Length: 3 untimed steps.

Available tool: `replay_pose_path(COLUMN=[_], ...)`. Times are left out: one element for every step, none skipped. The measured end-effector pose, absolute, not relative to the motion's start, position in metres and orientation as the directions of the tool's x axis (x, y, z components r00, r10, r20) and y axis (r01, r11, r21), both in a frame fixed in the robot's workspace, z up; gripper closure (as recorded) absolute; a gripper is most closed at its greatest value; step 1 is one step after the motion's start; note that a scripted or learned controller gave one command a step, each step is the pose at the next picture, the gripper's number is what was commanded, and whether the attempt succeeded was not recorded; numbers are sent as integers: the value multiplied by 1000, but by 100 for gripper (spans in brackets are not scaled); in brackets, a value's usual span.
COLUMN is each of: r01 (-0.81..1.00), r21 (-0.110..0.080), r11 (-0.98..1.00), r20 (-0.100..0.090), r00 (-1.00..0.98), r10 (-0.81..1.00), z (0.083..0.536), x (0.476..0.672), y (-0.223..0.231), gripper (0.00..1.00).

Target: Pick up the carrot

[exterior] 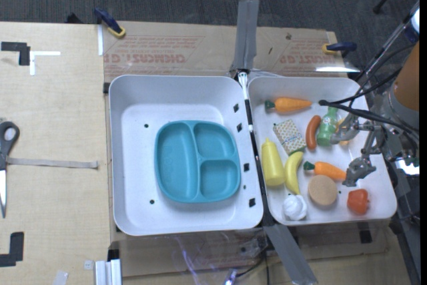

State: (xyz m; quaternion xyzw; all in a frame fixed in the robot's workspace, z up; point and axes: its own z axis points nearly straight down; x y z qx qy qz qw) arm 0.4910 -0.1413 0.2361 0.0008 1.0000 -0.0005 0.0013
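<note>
task not done: two carrots lie loose in right bin [380, 210]. one carrot [291, 104] at far left of bin, second carrot [328, 170] mid-bin, between yellow banana [293, 171] and gripper [358, 171], just beyond round tan disc [323, 191]. gripper at second carrot's right tip, apparently touching or just above; nothing seen clamped between its tips. pincer state: cannot tell (dark, small, tangled with cables). arm cut off at right edge. remaining: grasp, lift. blue tray [198, 161] in left bin.

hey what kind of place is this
Probably a robotics lab bench: two white bins clamped to a board, toy food such as a carrot, and a robot arm's tool reaching in.
</note>
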Motion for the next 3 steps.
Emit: replay_pose_path(r01=[18, 0, -5], r21=[-1, -1, -2], r11=[1000, 1000, 1000], r20=[-2, -3, -9], r00=[-1000, -1000, -1000], r10=[18, 0, -5], z=[121, 92, 103], x=[524, 488, 491], y=[-177, -159, -158], gripper=[0, 0, 100])
